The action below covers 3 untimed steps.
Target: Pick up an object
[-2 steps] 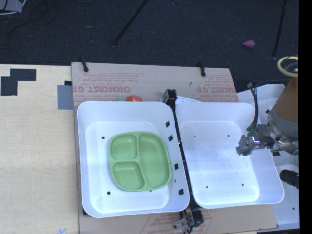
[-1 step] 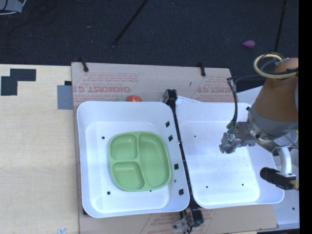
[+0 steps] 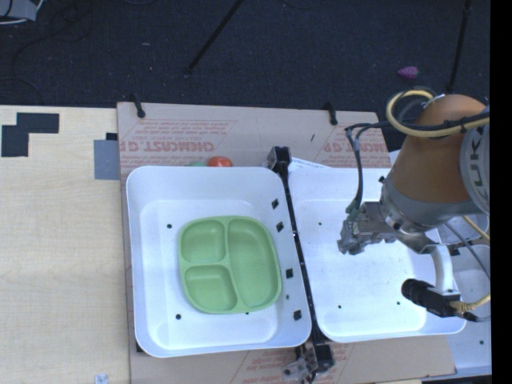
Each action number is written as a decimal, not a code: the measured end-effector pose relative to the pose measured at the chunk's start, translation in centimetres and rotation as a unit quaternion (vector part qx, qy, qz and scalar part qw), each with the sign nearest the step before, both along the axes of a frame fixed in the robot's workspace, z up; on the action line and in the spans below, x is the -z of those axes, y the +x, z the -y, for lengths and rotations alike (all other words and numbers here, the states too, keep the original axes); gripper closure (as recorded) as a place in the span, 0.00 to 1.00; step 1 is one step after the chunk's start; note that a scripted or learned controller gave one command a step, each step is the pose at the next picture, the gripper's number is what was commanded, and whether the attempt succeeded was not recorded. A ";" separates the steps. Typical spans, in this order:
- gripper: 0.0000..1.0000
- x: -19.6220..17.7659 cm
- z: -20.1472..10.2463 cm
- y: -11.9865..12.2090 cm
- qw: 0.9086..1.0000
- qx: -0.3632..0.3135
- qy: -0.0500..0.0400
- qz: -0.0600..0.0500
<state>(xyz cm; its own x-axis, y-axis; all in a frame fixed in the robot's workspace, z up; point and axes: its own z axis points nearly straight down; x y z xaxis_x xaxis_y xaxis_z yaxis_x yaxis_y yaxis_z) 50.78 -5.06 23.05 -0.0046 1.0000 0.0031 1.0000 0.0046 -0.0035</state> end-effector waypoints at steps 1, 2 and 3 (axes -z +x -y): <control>1.00 0.9 -5.1 -1.1 1.000 0.000 0.000 -0.001; 1.00 0.8 -10.1 -0.2 1.000 0.000 -0.001 0.000; 1.00 -0.3 -15.4 -0.9 1.000 0.000 -0.001 0.000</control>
<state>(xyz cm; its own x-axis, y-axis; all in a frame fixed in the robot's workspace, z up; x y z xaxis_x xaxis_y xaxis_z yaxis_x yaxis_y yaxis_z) 49.86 10.33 23.37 -0.0048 1.0000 0.0012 1.0000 0.0048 -0.0039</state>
